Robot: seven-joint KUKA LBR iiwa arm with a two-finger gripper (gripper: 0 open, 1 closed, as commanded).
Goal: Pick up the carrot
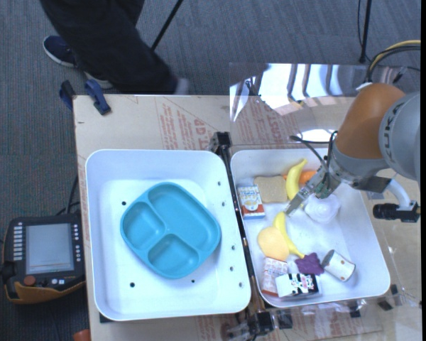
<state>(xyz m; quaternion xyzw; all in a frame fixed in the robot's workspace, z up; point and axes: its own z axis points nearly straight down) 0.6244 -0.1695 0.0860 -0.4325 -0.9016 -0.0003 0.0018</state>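
Observation:
A small orange piece, apparently the carrot (309, 177), lies near the back of the right bin (362, 222), between a yellow banana (294, 177) and the arm. Most of it is hidden by the wrist. My gripper (299, 199) reaches down and to the left from the orange-banded wrist. Its tip sits low in the bin, just in front of the carrot and beside a clear whitish object (321, 209). I see nothing held in it.
The right bin also holds a bread slice (272, 187), a small carton (250, 199), a yellow fruit (271, 242), purple grapes (309, 263), a can (339, 266) and packets (297, 284). In the left bin (99, 190) lies a blue divided plate (170, 229).

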